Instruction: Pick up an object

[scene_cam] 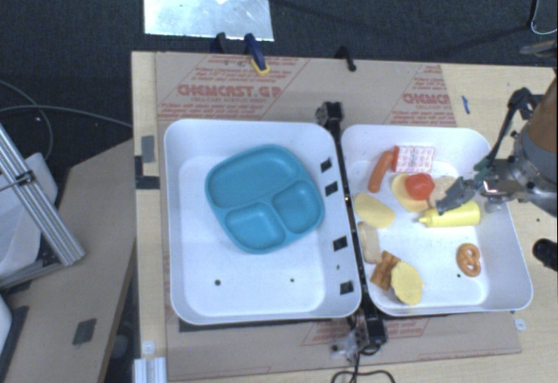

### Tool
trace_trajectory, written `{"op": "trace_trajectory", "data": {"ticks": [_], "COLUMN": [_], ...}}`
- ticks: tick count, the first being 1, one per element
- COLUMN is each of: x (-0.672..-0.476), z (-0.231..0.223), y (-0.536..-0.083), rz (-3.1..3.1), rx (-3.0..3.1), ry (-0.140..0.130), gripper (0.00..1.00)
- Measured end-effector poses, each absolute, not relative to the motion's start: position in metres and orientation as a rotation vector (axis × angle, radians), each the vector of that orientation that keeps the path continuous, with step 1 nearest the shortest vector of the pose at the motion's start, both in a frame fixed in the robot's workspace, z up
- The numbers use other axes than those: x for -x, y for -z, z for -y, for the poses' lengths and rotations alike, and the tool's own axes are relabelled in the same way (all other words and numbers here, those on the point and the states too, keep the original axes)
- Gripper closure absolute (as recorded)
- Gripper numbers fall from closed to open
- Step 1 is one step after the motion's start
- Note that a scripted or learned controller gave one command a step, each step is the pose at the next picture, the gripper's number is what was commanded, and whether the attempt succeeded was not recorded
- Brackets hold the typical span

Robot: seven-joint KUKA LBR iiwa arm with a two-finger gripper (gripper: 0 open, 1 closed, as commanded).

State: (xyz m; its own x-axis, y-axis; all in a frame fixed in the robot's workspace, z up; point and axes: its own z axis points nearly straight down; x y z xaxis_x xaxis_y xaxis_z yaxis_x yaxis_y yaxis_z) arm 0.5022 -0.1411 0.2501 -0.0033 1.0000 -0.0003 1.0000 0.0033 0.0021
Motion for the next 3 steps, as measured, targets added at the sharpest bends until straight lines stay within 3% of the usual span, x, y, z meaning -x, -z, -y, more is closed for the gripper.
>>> {"op": "trace_trajectory", "data": {"ticks": [1, 2, 3], "x": [-0.538, -0.491, -0.503], "z": [0.091, 0.033, -0.028], "y": [-0.078, -0.19, -0.301], "rz": [-2.23, -2.23, -2.23], "rx": [-2.211, -2.208, -2.202], "ry": [-0.002, -0.012, -0.02], "gripper": [0.0, 0.0, 0.0]}}
